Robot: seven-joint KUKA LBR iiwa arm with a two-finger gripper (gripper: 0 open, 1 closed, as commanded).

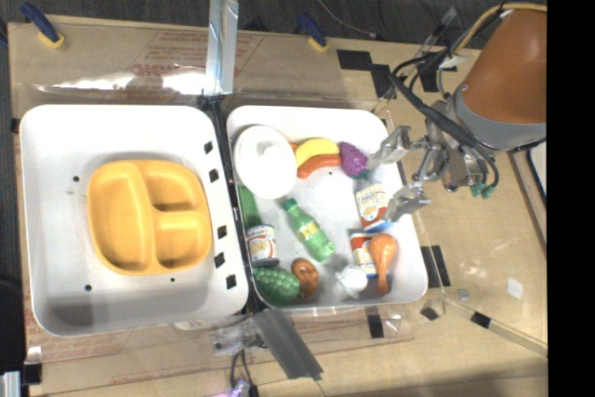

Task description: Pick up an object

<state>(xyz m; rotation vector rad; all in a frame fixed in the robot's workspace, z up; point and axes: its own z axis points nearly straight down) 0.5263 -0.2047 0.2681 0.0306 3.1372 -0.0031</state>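
My gripper (398, 174) hangs over the right edge of the right bin (307, 118), its two fingers spread open with nothing between them. Just left of it lie a small white carton (370, 203) and a purple toy (353, 159). A yellow and orange toy (316, 155) rests beside a white bowl (265, 161). A green bottle (309, 230) lies in the bin's middle. Along the front sit a small can (262, 244), a green bumpy toy (277, 284), a brown toy (305, 272) and an orange chicken leg (381, 256).
The left bin (56, 200) holds a yellow divided tray (149, 214). A metal post (222, 42) stands behind the seam between the bins. The arm's orange band (509, 60) and cables sit at the right over the bench.
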